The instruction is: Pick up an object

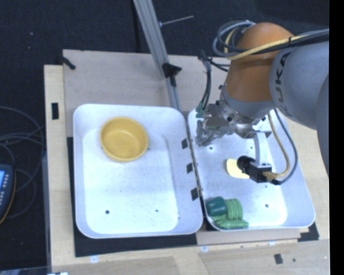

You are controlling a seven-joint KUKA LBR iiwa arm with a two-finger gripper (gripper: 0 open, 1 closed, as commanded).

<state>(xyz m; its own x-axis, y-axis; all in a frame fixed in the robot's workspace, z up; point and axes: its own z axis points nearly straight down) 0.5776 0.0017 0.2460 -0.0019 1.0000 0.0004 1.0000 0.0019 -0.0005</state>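
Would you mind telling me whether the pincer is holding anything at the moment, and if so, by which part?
It cannot be told. The pincer hangs over the right bin's upper left corner, with no object visible in it.

light: bright, even, from above | glare: white bins nearly washed out | shadows: faint, soft | surround: floor dark, murky | focus: slightly soft, grainy throughout

Our grey arm reaching in from the right, our orange wrist band bent downward, our gripper hanging low, pointing down.
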